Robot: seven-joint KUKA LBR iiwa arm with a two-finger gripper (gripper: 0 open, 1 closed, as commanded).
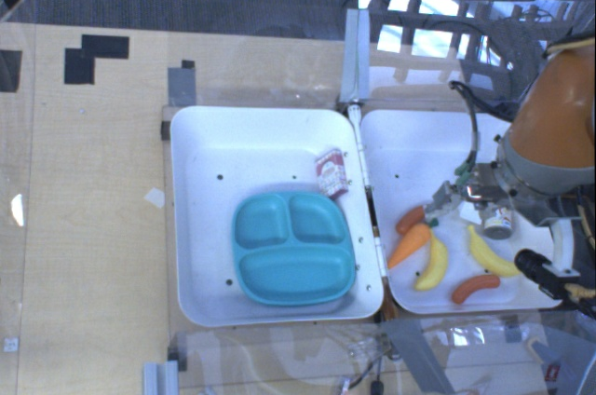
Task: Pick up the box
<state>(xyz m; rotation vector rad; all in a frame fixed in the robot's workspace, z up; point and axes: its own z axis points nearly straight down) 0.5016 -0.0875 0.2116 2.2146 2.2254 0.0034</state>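
Camera view: box (331,172), small, red-and-white, tilted, sits just above the teal divided plate (293,247), against the left bin's (200,197) right wall. Hand (453,197) over the carrot (411,246); open or clenched, can't tell. Arm cut off at frame's right.

The red-and-white box (331,173) seems to carry print, but none is legible.
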